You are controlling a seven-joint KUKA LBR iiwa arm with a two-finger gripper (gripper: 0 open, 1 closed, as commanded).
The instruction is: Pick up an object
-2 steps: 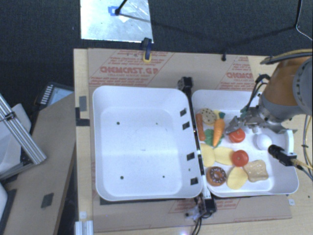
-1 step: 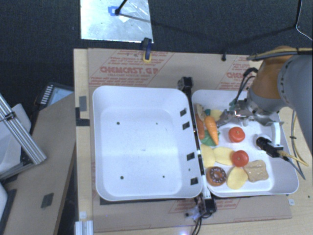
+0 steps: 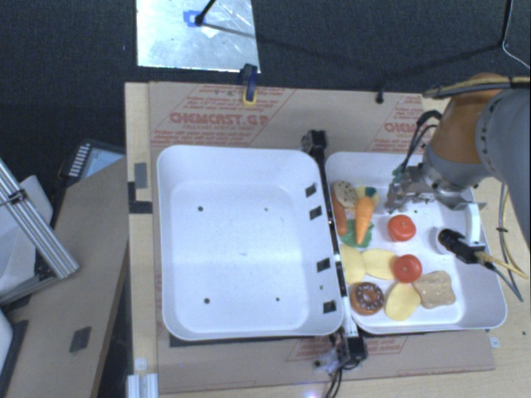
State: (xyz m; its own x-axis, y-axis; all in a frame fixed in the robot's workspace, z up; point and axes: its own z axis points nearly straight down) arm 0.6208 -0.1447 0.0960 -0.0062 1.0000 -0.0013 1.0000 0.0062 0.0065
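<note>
End effector [image 3: 397, 197] above the white bin [image 3: 485, 305] of toy food
A small round red toy tomato [image 3: 401, 227] lies just beside it; I cannot tell if it grips anything.

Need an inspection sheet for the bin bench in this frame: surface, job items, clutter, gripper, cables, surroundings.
Surface: brown board with red print, bearing the left bin and right bin, both white.
Job's things: all in the right bin: carrot, upper tomato, lower tomato, donut, yellow pieces, tan toast-like piece.
Clutter: nothing seen in the left bin.
Gripper: gripper low over the right bin's far half, between carrot and upper tomato; cannot tell whether it holds anything.
Cables: black cable over the dark floor, top right.
Surroundings: silvery sheet, clamp on the board's far edge, metal rail at left.
</note>
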